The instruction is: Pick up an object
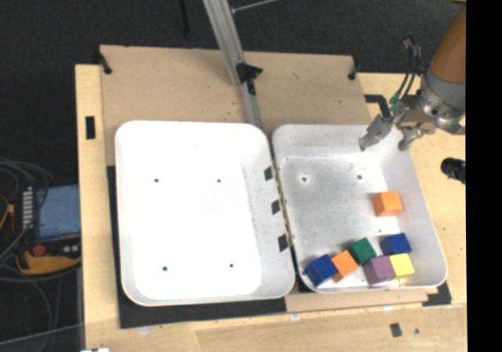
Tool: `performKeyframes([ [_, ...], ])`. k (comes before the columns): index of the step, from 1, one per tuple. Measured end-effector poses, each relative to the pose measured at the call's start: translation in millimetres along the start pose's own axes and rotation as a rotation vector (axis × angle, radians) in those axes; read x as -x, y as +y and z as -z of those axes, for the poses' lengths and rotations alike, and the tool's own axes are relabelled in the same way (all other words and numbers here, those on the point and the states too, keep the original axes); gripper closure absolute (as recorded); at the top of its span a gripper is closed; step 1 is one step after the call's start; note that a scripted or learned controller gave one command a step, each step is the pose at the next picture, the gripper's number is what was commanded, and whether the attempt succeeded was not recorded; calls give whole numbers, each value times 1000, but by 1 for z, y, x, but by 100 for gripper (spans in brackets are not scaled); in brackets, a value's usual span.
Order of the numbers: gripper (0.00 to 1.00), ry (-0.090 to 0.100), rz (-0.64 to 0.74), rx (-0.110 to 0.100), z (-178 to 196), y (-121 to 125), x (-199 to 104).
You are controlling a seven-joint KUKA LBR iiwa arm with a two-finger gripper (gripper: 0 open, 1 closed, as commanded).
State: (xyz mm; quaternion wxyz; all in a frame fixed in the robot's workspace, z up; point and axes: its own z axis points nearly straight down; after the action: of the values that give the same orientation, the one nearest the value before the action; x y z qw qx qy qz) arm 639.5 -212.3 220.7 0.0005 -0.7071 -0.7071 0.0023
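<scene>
Seven little blocks are sitting in the right bin (314, 154), and they've all drifted toward its near side, likely because nothing has sorted them. One orange block (387, 203) sits alone, well apart from the rest, so I'd guess it's the easiest grab for the task. The others crowd the near wall: a blue block (320, 269) touching another orange one (344, 263), then green (361, 250), purple (380, 268), yellow (401, 265) and a darker blue (395, 244), packed close enough that fingers would struggle to fit between them.

The hand (388, 132) hovers over the bin's far right corner with its two fingers spread apart and nothing between them.

Blocks look like matte foam or painted wood cubes with soft edges. Both bins are smooth white plastic with rounded corners; the right one's floor looks scuffed grey. The left bin (192, 209) is cleaner. Pale wooden counter (90, 186) underneath.
</scene>
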Motion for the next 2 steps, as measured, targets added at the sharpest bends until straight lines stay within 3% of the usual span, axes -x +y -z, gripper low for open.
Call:
performKeyframes([
  [2,0,0,-1,0,-100,-9,2],
])
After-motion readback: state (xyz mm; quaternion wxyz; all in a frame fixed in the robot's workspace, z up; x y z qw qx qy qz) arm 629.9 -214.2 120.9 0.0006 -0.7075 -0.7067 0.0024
